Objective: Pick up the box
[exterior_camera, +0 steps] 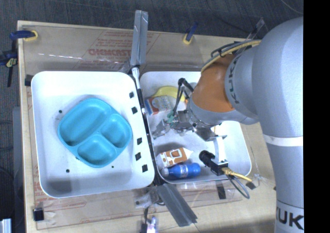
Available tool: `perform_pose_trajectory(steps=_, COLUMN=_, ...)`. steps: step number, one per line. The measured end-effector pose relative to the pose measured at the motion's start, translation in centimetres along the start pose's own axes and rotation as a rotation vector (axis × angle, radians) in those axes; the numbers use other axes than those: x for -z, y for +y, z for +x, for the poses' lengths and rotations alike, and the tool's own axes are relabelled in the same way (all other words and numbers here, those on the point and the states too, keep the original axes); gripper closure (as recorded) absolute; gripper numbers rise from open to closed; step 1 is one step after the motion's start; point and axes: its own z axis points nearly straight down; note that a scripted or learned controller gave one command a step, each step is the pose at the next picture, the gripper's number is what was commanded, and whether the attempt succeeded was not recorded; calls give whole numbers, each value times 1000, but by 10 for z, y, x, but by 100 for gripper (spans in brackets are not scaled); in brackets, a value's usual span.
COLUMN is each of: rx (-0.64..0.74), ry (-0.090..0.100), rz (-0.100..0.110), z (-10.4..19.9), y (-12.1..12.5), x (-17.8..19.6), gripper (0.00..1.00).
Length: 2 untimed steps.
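- Plainly, the box (pixel 172 156) is a small white and orange carton lying flat near the front of the right bin (pixel 238 142); it touches, or all but touches, the blue bottle (pixel 184 170) on its front side
- The gripper (pixel 170 122) hangs over the middle of that bin, near the wall shared with the left bin (pixel 46 123), and stands behind the box rather than over it; nothing is seen held in it, and whether it is apart or together I cannot tell from this slant
- To do the step well, the gripper should first come forward until it is centred over the carton, then go straight down; a slanted approach would likely push the box against the bottle
- I would close across the box's narrower sides, on the faces clear of the bottle; the carton looks light and thin-walled, so a moderate squeeze should do
- A packet (pixel 159 104) and a yellow thing (pixel 166 93) lie toward the back of the bin, apart from the box, and should not interfere
- The arm (pixel 268 87) reaches in from the right, bulky and grey, its orange band (pixel 214 90) just above the wrist; the wrist bends down and leftward, so the tool points into the bin
- The blue tray (pixel 95 131) in the left bin plays no part
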Motion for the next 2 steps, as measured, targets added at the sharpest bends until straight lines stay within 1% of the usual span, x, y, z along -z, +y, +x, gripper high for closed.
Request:
perform_pose_trajectory(steps=1, rx=-59, ry=-4, rz=-7, z=5, y=81, x=-7, gripper=0)
perform_pose_trajectory(steps=2, rx=-54, ry=0, rz=5, z=7, y=79, x=1, gripper=100)
